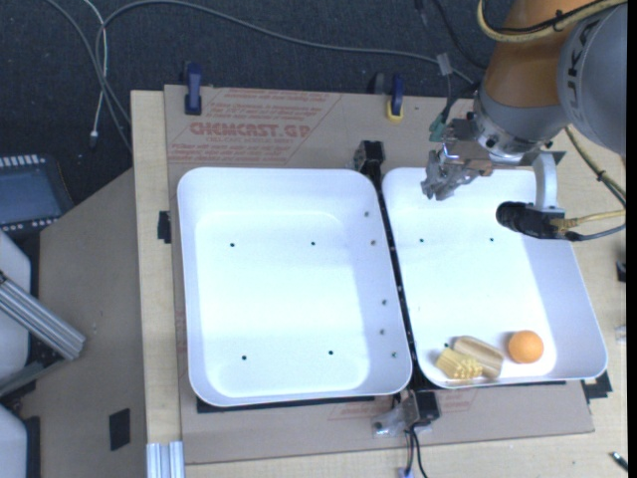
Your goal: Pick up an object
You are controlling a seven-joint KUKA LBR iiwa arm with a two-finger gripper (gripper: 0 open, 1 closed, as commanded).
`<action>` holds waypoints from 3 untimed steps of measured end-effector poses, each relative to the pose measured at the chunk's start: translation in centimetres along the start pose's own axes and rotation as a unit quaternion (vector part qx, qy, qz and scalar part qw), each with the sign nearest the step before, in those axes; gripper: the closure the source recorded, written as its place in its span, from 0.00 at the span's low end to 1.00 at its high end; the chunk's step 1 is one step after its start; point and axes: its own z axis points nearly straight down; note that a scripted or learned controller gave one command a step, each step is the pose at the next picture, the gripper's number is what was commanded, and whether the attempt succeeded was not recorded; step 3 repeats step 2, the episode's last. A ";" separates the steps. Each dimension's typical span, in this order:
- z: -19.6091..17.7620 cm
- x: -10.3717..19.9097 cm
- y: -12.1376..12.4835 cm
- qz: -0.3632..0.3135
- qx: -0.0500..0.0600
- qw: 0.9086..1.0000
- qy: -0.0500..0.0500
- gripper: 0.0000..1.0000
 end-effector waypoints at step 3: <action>-0.5 11.6 -1.7 0.000 0.000 1.000 0.000 1.00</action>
